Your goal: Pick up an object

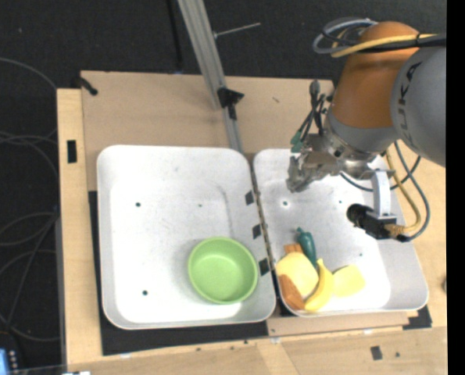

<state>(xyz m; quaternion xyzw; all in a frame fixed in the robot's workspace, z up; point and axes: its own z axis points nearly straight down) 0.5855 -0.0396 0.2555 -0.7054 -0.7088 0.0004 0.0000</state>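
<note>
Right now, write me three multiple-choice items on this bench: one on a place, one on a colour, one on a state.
1. Where does the bowl lie?
A. left bin
B. right bin
C. on the bench outside the bins

2. What colour is the bowl?
A. red
B. green
C. blue

3. How does the gripper stand to the pile of toy food?
A. pressed into the pile
B. lifting the banana
C. above the right bin's far end, apart from the pile

Key: 1 A, it sits at the left bin's near edge. 2 B, plainly light green. 3 C, bare bin floor separates them.
</note>
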